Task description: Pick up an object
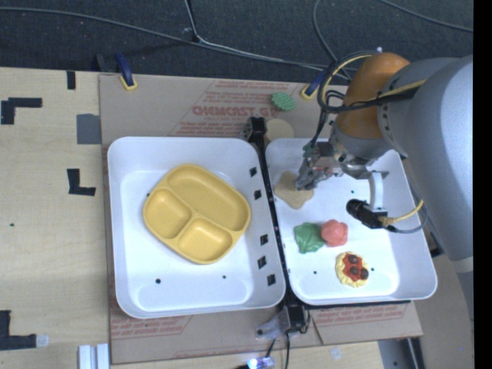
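Two shallow white bins sit side by side on the bench (46,206). The left bin (127,283) holds a yellow divided tray (197,212), lying flat and turned at an angle, with three compartments. The right bin (407,271) holds several small things: a tan piece (294,197) near the bin's left wall toward the far side, a green leafy piece (307,238) nearer, a pinkish-red piece (334,232) touching the green one on its right, and a yellow round piece with red spots (352,270) nearest of all, apart from the others. The grey arm (430,144) with its orange band (377,91) reaches in from the right over the far part of the right bin. Its hand (307,177) points down and left, just above and at the right edge of the tan piece; the tips are dark and crowded together in this view, and whether they are spread or pressed together cannot be told, nor whether they touch the tan piece. A small green object (283,101) lies on the cardboard beyond the bins.
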`<state>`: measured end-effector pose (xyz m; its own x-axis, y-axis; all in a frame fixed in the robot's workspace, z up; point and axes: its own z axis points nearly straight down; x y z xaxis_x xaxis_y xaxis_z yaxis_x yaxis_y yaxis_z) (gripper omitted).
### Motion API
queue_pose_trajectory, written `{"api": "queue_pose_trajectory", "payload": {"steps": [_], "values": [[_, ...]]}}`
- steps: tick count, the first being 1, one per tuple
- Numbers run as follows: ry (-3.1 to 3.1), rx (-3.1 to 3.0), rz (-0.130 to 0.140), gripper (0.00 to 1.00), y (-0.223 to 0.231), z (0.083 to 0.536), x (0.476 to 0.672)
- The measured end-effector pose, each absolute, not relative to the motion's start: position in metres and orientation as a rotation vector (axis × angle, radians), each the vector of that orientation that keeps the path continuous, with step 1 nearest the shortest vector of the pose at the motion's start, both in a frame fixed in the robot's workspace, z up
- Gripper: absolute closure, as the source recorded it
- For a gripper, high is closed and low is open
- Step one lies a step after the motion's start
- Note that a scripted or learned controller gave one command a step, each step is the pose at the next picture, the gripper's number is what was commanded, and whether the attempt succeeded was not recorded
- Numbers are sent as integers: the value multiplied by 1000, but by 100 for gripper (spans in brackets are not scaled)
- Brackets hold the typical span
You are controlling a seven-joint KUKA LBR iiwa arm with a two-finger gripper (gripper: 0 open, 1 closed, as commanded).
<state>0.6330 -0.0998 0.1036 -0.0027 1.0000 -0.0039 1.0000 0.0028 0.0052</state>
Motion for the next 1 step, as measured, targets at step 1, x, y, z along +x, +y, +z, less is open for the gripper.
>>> {"api": "queue_pose_trajectory", "payload": {"steps": [1], "values": [[2221,2218,4,100,-101,165,639]]}}
